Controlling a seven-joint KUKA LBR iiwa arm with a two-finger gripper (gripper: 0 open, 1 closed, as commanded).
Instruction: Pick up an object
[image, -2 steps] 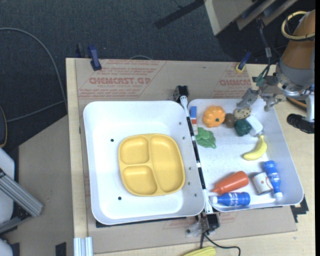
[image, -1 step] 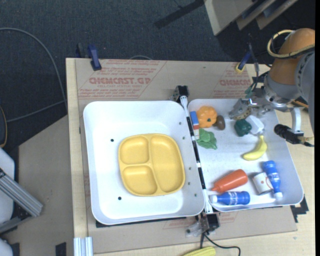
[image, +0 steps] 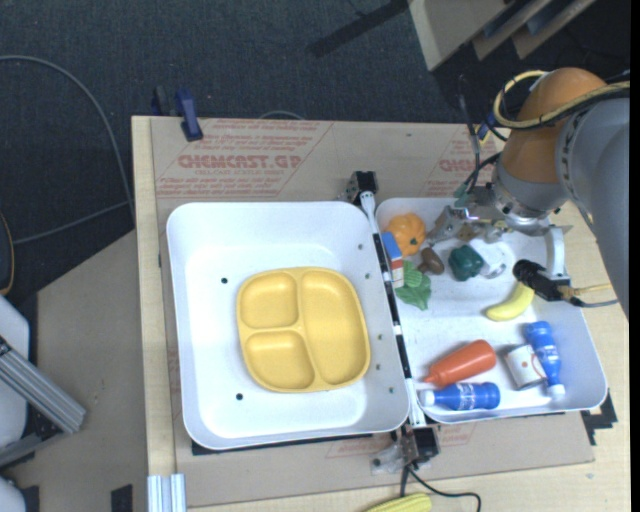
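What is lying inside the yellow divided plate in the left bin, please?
Nothing can be seen in the yellow divided plate: its three compartments show bare yellow. It sits alone in the left bin. Whatever lies beneath the plate is covered.

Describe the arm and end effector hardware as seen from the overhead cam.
Grey rounded arm entering from the right, with an orange band above the wrist. Yellow and dark cables loop by the band. Below it sits a silver metal gripper assembly; a black cylindrical part with a cable hangs off its side.
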